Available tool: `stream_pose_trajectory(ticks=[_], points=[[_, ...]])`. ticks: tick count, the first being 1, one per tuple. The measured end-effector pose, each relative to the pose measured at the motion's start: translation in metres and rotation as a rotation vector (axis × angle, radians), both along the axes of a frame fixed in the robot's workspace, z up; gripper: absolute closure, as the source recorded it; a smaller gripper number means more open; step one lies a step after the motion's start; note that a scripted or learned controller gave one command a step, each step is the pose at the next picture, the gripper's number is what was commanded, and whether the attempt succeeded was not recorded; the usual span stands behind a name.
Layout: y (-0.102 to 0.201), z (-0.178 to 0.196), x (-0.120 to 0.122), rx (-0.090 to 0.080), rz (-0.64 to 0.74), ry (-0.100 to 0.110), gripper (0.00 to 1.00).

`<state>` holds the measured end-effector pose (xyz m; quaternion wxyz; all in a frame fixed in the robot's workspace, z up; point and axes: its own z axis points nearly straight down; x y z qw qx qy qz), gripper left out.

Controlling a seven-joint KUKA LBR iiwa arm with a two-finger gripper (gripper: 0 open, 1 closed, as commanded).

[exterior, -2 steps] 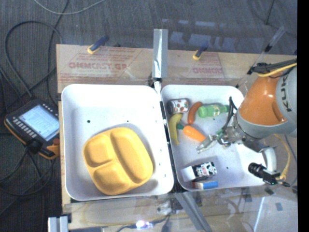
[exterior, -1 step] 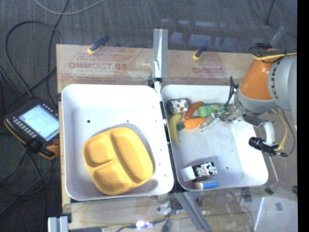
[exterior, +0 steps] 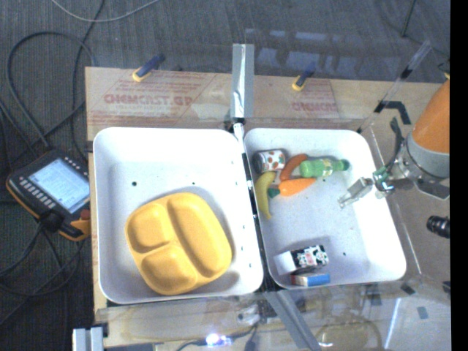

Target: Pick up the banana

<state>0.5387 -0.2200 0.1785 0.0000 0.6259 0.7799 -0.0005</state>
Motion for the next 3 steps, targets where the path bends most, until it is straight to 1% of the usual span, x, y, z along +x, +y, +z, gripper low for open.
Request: stream_pose_trajectory(ticks=[1,2,3], points=[[0.087,-0.058,-0.027,0.003,0.01,0.004,0.0],[0.074,-0.017,-0.009,0.001,-0.12,0.003,0.0],[0.099,-0.089,-0.052,-0.001,-0.17,-0.011,0.0]])
